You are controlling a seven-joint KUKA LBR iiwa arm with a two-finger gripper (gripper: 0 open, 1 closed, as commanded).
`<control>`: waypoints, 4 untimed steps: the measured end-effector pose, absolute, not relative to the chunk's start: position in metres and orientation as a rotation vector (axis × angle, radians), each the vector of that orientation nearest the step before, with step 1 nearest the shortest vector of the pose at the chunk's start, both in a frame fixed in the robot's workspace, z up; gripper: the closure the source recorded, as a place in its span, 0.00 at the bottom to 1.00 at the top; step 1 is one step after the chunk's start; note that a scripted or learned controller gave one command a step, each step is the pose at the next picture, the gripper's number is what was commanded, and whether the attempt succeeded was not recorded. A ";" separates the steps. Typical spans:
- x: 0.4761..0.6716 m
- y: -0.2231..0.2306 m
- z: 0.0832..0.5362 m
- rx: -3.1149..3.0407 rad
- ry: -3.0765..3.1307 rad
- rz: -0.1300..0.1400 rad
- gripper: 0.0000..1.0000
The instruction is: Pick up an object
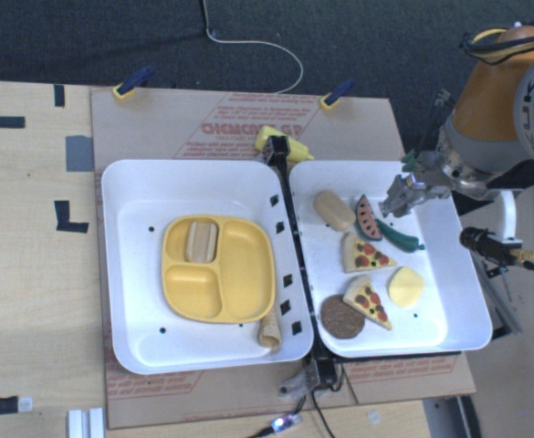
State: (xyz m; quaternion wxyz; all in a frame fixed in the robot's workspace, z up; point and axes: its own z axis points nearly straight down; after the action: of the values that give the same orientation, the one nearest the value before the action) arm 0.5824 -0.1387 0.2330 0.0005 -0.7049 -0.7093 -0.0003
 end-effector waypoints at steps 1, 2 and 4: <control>0.584 -0.091 0.238 -2.214 -2.227 0.000 1.00; 0.589 -0.034 0.224 -2.213 -2.226 0.002 1.00; 0.596 0.059 0.233 -2.213 -2.227 0.000 1.00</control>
State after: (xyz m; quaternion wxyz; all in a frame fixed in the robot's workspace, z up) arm 0.5957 0.0589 0.2333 0.0009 -0.7049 -0.7093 -0.0001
